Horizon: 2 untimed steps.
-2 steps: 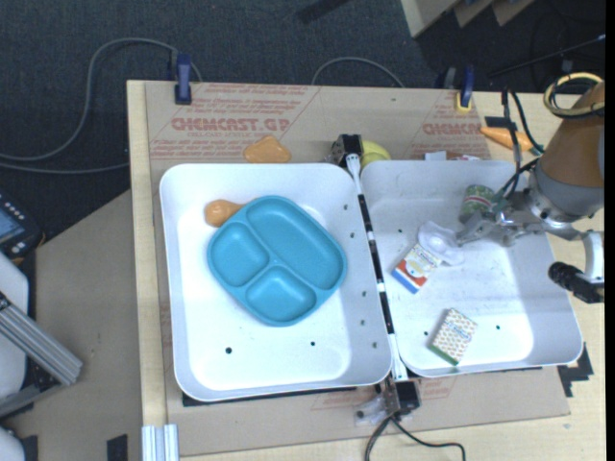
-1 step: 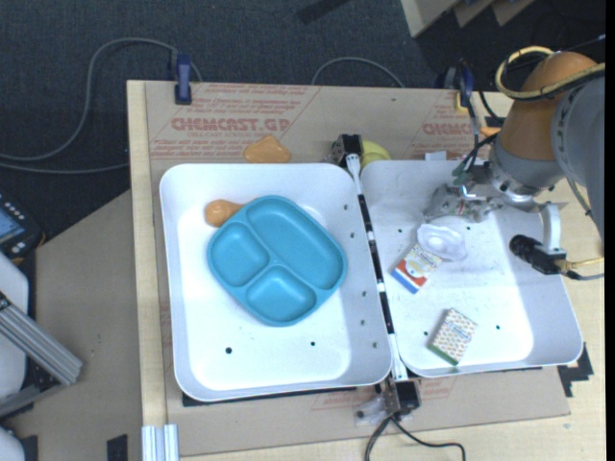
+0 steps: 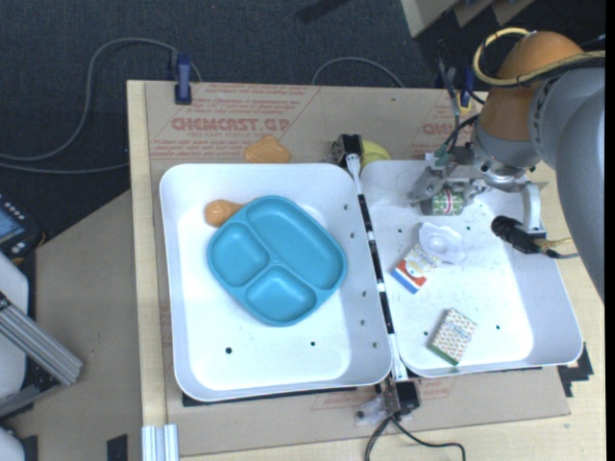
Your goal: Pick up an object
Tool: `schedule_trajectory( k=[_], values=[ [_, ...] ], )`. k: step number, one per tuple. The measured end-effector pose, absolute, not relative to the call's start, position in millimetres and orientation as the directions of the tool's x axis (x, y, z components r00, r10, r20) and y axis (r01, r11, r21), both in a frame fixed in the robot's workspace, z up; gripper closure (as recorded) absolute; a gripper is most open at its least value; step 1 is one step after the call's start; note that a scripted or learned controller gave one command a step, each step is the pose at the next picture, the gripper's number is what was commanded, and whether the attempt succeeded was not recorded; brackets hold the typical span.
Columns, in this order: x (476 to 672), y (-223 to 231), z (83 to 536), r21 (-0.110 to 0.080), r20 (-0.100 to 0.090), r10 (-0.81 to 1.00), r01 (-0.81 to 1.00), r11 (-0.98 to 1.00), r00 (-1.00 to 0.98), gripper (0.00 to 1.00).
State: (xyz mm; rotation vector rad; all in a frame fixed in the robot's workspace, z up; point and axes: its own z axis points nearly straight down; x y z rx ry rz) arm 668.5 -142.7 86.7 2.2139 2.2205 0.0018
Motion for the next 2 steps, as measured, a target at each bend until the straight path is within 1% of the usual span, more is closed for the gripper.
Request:
schedule_trajectory(
  k=[1,2],
  values=[
    [669.2,-143.4,98.8,0.01,-0.004,1.0,1.0,0.002,-0.002,1.0],
    [646.7,-53.6,191.0,0.008,0.002,1.0,1.0,0.008,-0.008,1.0]
  ],
)
